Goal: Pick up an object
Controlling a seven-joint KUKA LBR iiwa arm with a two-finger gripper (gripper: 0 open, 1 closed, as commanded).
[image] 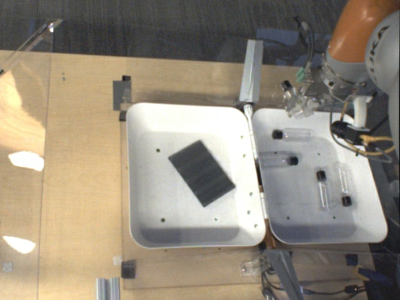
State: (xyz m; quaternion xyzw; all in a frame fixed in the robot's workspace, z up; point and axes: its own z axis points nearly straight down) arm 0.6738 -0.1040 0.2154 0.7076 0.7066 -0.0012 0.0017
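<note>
Vials, small clear tubes with dark caps, lie scattered in the right bin (375,227), and any of them could serve as the object to pick. One vial (291,134) lies on its side near the bin's far edge, its dark cap pointing toward the left bin. A second vial (279,160) lies a little nearer the camera, close to the bin's left wall, with its cap at the right end. Two more lie lengthwise further right: a third vial (322,189) with its cap at the far end, and a fourth vial (344,185) just beside it with its cap at the near end. None of the four touch each other.

In the left bin (140,224) a dark flat pad (201,172) lies by itself, turned at a slant, roughly in the middle of the floor.

Both bins sit side by side on the wooden tabletop (75,186), their inner walls nearly touching. A grey metal bar (252,71) stands on the tabletop just behind the seam between them.

The arm (359,27), with its orange band, reaches in from the upper right. Its pincer (299,102) hangs over the far rim of the right bin, near the first vial but apart from it. The tips are a glinting tangle of metal and clear parts, and I cannot tell whether they are apart or together; nothing is visibly held.
</note>
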